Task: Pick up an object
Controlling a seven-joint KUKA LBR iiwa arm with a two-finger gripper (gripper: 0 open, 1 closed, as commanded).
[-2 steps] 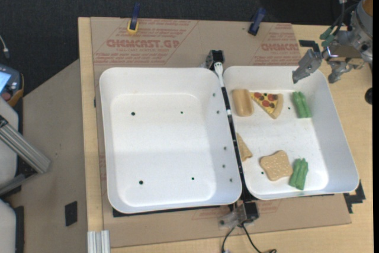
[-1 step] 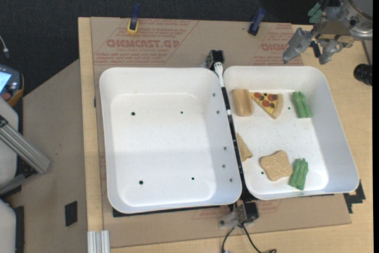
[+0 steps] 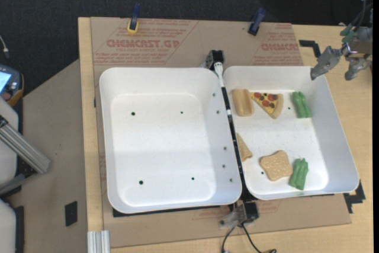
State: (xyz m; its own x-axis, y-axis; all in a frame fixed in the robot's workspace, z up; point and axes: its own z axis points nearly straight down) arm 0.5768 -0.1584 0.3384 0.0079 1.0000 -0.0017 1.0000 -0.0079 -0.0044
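While above the right bin [image 3: 331,127] corner | end effector [image 3: 339,66] fingers spread apart | grasping nothing

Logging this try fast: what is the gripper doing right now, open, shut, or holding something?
Gripper: open, holding nothing, poised above the far right corner of the right bin.
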